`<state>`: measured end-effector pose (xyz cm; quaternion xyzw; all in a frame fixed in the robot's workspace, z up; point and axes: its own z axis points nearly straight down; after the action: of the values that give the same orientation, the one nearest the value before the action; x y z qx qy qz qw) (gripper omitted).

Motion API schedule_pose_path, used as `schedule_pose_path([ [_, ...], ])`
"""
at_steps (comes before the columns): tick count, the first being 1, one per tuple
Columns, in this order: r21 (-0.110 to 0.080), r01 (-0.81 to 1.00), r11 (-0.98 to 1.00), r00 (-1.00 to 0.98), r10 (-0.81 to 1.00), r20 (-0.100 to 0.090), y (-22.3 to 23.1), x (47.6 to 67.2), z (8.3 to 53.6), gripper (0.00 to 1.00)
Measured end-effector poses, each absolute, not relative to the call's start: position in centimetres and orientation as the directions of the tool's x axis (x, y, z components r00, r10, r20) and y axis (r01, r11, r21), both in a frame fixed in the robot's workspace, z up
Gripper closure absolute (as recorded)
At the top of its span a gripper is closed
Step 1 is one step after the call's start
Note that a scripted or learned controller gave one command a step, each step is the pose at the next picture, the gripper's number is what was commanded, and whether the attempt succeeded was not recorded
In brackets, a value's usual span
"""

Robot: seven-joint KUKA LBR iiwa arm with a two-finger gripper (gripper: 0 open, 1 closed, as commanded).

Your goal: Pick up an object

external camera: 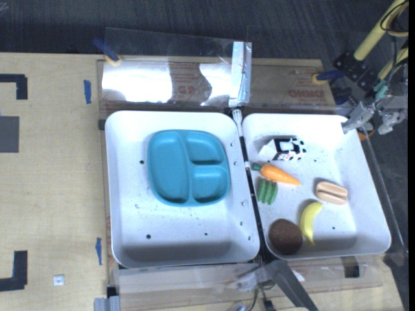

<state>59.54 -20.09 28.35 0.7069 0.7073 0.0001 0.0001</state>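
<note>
Carrot (281, 173) at right bin's (363, 225) left side, tip toward hot dog (331, 192). Green veg (266, 191) just below carrot; banana (310, 220) and brown ball (285, 235) near front edge. Black-white toy (286, 148) near back-left corner; no readable writing on it. Blue tray (188, 167) in left bin (130, 225). Gripper (375, 114) over right bin's back-right corner; jaws' opening cannot be told, nothing seen held.
</note>
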Motion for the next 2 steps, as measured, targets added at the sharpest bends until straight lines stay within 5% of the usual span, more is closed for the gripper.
schedule_pose_path([
  [1, -0.011, 1.0, -0.021, 0.021, 1.0, 0.002, -14.1, 57.9, 12.9, 0.0],
  [2, 0.006, 0.999, -0.031, 0.031, 1.0, -0.001, -12.3, 58.0, 9.8, 0.0],
])
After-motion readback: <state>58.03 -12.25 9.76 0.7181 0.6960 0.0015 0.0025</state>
